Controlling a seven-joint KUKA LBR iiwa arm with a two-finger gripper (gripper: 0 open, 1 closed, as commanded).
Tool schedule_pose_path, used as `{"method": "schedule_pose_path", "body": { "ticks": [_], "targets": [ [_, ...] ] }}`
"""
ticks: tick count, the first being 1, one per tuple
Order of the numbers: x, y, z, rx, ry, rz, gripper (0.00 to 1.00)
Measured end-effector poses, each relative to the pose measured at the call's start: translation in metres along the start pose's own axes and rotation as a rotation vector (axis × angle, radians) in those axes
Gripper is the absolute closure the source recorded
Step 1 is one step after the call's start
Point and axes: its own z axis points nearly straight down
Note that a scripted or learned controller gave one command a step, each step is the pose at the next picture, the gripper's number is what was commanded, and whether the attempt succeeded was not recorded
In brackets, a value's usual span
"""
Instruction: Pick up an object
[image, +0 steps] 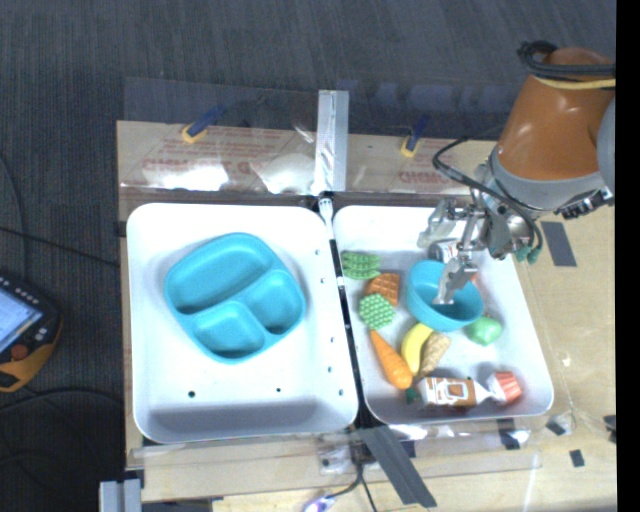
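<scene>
— Dark grey carpet all round, and that wooden bench (140, 140) with two white bins side by side. Where's the claw?

— The gripper (458, 278) hangs over the right bin (535, 380), its fingers reaching down into a small blue bowl (440, 303). One finger seems to sit inside the rim; whether they are apart or pinched on it, I cannot tell from here.

— And the bowl?

— Upper middle of that bin, mouth tilted up toward the arm. Round, so no long axis to speak of.

— What's around it?

— A green ball (485, 330) just right of it, a banana (414, 345) just below, a carrot (391, 360) running diagonally toward the front. A bottle (455, 392) lies on its side along the front wall.

— The other bin?

— The left bin (150, 400) holds a blue divided plate (233, 295), lying flat.
</scene>
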Motion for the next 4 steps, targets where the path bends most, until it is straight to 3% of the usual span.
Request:
{"method": "schedule_pose_path", "body": {
  "ticks": [1, 2, 3, 4],
  "targets": [
    [-0.003, -0.021, 0.151, 0.001, 0.000, 0.229, 0.00],
    [-0.011, 0.006, 0.155, 0.005, -0.012, -0.054, 0.00],
    [0.074, -0.012, 0.155, 0.000, -0.011, 0.016, 0.00],
    [0.072, -0.005, 0.155, 0.006, -0.013, -0.062, 0.00]
  ]
}}
